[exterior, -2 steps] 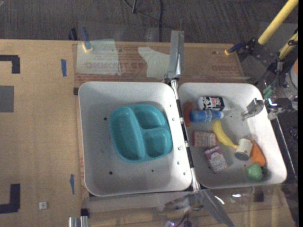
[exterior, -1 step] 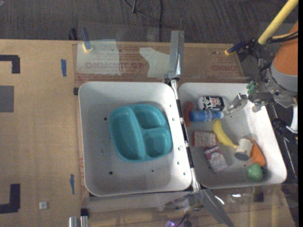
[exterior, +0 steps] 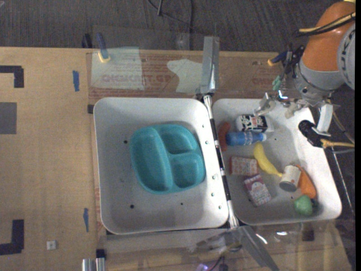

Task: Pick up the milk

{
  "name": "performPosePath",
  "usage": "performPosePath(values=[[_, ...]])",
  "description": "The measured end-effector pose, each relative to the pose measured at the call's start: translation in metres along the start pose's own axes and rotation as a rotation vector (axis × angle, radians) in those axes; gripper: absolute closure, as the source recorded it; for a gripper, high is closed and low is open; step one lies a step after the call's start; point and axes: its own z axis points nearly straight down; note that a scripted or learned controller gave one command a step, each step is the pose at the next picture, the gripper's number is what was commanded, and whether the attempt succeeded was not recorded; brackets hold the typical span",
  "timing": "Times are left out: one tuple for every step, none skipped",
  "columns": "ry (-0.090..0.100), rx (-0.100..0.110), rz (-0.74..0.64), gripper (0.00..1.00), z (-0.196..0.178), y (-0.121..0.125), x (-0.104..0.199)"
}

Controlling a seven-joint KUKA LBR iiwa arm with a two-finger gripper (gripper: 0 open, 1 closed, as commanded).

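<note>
Reaching for the small black-and-white milk carton (exterior: 251, 122) means descending slowly: it lies in the right white bin (exterior: 333, 202), touching a blue bottle (exterior: 246, 138). The end effector (exterior: 282, 101) hovers just beside it; whether apart or together, I cannot tell.

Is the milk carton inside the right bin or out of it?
Inside. The milk carton sits within the right bin's walls near its far edge, just beyond the blue bottle.
</note>
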Motion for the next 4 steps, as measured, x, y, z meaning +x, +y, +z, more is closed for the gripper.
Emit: performPosePath(values=[[0.001, 0.003, -0.049, 0.0, -0.044, -0.04, 0.019], [0.001, 0.003, 0.004, 0.0, -0.003, -0.08, -0.008], [0.0, -0.002, 0.026, 0.0, 0.057, -0.001, 0.012], [-0.001, -0.025, 0.048, 0.0, 0.069, 0.019, -0.001]])
